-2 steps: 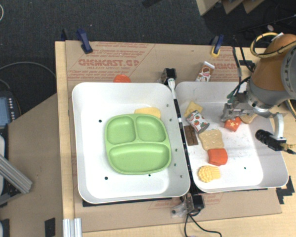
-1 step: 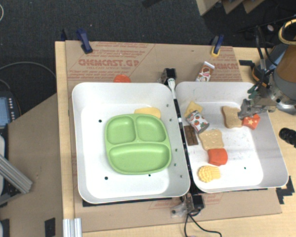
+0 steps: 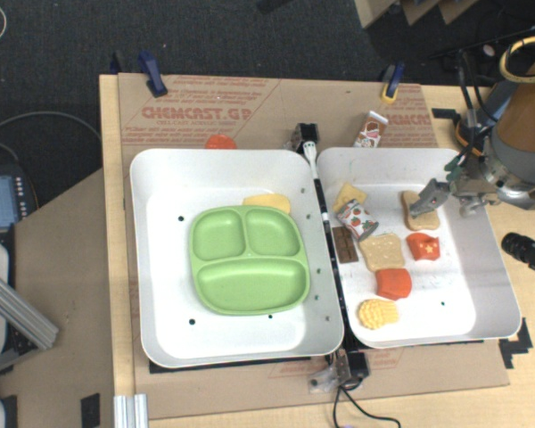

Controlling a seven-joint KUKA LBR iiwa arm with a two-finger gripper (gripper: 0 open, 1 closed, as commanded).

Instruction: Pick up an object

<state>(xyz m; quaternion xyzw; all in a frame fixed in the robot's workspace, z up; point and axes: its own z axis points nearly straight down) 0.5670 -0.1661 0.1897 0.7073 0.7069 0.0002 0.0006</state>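
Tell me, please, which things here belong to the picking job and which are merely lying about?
Job:
pincer
red toy
orange block
corn cob
tan square

Lying about:
green divided plate
small carton outside the bins
blue clamp

The arm (image 3: 517, 141) is seen reaching in from the right edge of the camera view, in its upper part. Its grey body is topped by an orange band, and the wrist is angled downward and to the left. Dark cables are looped around the wrist section. The gripper (image 3: 422, 206) is carried at the low left end of the arm, pointed down and leftward at a slant. One grey finger (image 3: 425, 201) can be made out, tilted in line with the wrist. Whether the fingers are parted or closed cannot be judged from this angle.
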